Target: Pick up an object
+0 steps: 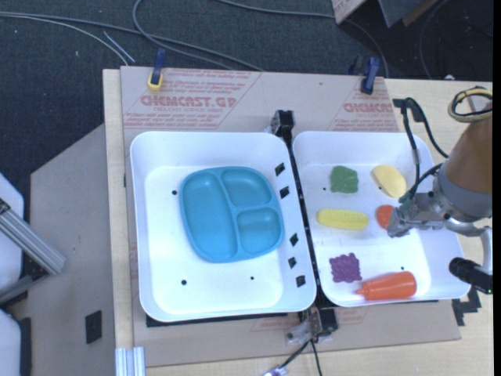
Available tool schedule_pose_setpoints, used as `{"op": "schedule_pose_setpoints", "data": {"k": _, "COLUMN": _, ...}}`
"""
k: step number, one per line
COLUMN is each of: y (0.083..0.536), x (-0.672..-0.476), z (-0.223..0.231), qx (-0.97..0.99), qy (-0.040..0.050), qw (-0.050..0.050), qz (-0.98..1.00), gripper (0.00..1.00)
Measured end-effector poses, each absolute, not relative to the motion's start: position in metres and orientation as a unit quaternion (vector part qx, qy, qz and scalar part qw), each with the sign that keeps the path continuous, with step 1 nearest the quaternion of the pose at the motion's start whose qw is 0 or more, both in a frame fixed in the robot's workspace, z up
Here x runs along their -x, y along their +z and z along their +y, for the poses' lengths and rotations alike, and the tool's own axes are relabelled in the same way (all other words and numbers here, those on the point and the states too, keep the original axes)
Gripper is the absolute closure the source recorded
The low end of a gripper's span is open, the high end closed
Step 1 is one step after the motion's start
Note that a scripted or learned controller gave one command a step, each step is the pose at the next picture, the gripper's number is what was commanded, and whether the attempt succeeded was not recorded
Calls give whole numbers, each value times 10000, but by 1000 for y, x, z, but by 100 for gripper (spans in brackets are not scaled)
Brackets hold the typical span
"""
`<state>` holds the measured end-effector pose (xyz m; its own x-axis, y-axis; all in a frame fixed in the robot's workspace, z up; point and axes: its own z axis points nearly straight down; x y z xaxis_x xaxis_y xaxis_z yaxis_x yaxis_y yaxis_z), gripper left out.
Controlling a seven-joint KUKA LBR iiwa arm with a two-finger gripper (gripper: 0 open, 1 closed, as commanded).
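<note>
The right bin holds a green broccoli-like piece, a yellow lemon-like piece, a yellow corn cob, a purple grape cluster and an orange carrot. A small red-orange object lies just left of my gripper, partly hidden by it. The gripper is low in the bin, right beside that red-orange object, and whether they touch I cannot tell. The arm comes in from the right edge.
The left bin holds a blue divided plate. A black divider with clips runs between the bins. Cables hang over the right bin's far corner. Blue clamps hold the board's back edge.
</note>
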<state>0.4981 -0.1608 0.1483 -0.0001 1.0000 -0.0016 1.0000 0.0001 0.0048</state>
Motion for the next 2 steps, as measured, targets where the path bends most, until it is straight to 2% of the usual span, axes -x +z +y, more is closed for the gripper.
{"op": "schedule_pose_setpoints", "data": {"k": 1, "y": 191, "x": -500, "z": -160, "qx": -7068, "qy": 12, "qw": 22, "qz": 7074, "gripper": 100}}
{"op": "schedule_pose_setpoints", "data": {"k": 2, "y": 245, "x": -510, "z": -154, "qx": -7063, "qy": 17, "qw": 29, "qz": 7079, "gripper": 100}}
